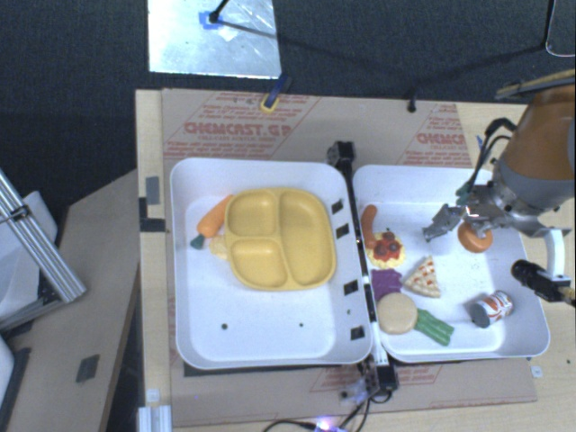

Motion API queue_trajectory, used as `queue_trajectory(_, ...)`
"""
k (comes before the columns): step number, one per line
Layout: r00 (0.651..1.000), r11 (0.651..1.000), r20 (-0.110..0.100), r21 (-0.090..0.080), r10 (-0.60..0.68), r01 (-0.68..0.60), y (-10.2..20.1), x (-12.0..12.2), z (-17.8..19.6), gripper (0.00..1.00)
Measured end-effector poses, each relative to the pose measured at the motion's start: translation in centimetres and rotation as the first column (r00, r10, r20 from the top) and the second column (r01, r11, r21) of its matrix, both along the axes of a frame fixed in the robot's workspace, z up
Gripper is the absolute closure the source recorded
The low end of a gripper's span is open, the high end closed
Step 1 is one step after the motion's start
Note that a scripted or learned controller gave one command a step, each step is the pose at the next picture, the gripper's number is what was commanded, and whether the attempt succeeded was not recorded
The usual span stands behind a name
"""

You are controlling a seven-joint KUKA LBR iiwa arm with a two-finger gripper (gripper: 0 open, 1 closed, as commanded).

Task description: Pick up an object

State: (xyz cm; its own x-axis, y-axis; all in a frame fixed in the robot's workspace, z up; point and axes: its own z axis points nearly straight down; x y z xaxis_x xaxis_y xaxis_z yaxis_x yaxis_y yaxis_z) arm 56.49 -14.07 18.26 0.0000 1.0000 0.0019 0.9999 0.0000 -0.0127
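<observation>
Green toy (435,328) front — pincer (453,220) beside orange disc (474,238).

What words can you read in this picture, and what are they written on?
"CHEMCAST GP" in red, seen upside down, on the brown paper sheet behind the left bin.
The same red print on the sheet behind the right bin: too blurred to read fully.
Smaller red lines under the big print: too small to read.
The little can in the right bin has a label: too small to read.
</observation>
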Motion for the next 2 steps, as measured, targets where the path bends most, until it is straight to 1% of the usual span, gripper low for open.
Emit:
queue_trajectory(1, 1.0, 1.0, 0.014, -0.002, 0.003, -0.003, 0.0, 0.3, 0.8, 0.0)
queue_trajectory(2, 1.0, 1.0, 0.012, -0.002, 0.002, -0.002, 0.0, -0.1, -3.5, 0.0)
